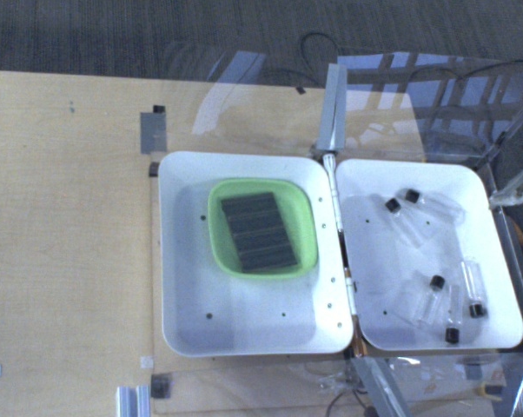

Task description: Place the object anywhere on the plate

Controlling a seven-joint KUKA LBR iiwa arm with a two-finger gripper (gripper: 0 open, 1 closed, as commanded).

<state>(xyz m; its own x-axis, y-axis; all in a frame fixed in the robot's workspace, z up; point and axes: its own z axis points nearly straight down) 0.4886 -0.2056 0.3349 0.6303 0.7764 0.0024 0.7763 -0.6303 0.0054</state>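
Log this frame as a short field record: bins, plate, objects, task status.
left bin: shallow white bin, holds the plate
plate: green square plate with rounded corners, in the upper middle of the left bin
on plate: dark grey ribbed rectangular block, lying flat, slightly tilted
right bin: shallow white bin, beside the left one
right bin contents: several small clear vials with black caps, scattered, most lying down
vial count: about five caps visible, exact count unclear
task status: dark block rests on the plate; vials all in the right bin

Pale arm part (515, 191), possibly, at right edge; pose unclear.
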